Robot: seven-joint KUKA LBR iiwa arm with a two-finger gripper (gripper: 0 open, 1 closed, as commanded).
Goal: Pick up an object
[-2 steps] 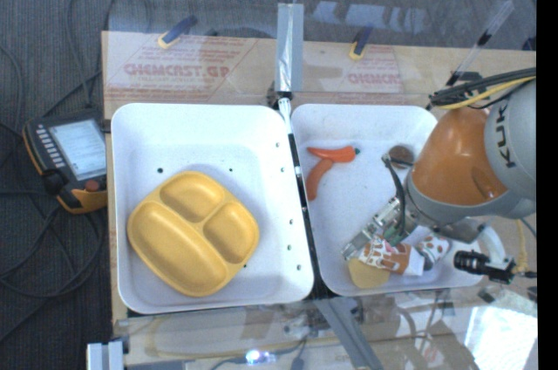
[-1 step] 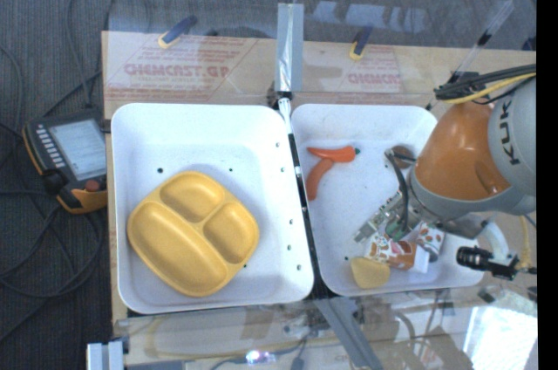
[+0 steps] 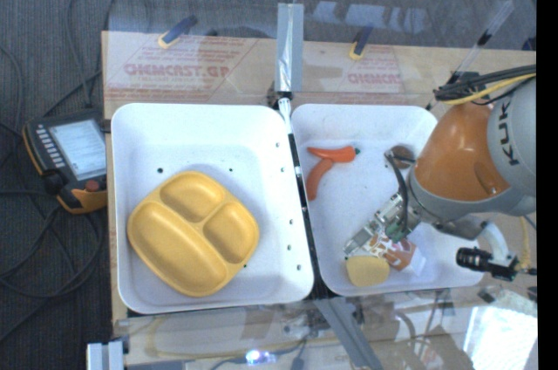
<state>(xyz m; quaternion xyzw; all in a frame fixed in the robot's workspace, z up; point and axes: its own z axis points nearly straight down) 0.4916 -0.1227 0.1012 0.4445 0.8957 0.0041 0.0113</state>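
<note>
Over the right bin (image 3: 349, 119), toward its near corner: gripper (image 3: 373, 236), slanted down and leftward from the arm (image 3: 462, 159). Open or closed: cannot tell, too small and cluttered to read. Nothing seen lifted off the floor of either bin.

Just below the gripper, close to the bin's near wall: yellow lump (image 3: 367, 271), rounded, lying flat. Touching the lump or barely apart from it; cannot tell which. Right beside the lump, on its right: red-and-white item (image 3: 404, 256), partly hidden under the wrist, shape unclear.

Farther back in the same bin, near the divide between the bins: carrot (image 3: 324, 163), orange, bent, with a green tip pointing right. Well apart from the gripper.

Across in the left bin (image 3: 139, 124): yellow tray (image 3: 193, 230) with three compartments, turned at an angle, resting toward the near side. Well apart from the arm.

Between the two bins at the back: upright metal post (image 3: 289, 45). Under both bins: tan bench (image 3: 192, 71) with faded red lettering. Off the bench to the left, on the grey carpet: pendant (image 3: 70, 152) with a lit screen and orange casing, amid loose cables (image 3: 35, 211).
</note>
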